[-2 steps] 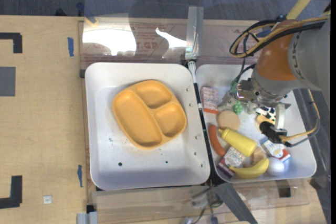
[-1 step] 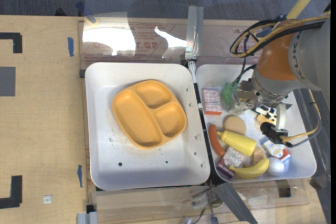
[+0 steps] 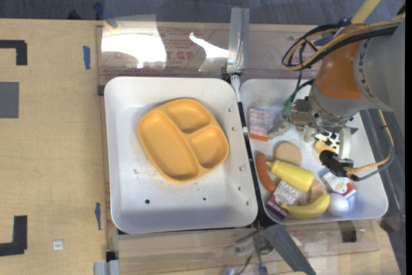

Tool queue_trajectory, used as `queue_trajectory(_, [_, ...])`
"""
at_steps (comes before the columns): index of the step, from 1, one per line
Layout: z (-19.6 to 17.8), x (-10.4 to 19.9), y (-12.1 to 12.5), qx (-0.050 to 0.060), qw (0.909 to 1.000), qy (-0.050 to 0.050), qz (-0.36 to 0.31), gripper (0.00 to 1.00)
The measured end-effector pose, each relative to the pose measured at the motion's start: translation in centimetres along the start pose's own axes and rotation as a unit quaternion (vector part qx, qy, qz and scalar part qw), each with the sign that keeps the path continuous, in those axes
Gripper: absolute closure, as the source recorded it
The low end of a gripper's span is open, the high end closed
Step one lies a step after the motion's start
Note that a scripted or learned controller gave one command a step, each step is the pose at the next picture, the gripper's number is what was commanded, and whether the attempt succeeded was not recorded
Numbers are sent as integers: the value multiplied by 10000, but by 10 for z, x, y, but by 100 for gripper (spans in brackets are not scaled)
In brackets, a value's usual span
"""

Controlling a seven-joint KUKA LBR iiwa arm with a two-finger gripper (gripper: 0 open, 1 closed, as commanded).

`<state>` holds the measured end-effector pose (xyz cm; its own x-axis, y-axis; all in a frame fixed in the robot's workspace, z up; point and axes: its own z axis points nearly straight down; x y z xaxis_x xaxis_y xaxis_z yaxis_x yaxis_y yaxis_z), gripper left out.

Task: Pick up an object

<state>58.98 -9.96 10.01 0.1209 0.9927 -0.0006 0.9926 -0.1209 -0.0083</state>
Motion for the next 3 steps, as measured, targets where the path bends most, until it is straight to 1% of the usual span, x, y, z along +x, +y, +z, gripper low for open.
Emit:
queue_trajectory(1, [12, -63, 31, -27, 9946, 112, -1036, 0])
queue_trajectory(2, [-7, -40, -29, 0, 10000, 15, -21, 0])
queue_trajectory(3, [14, -24, 39, -59, 9987, 1, 509, 0])
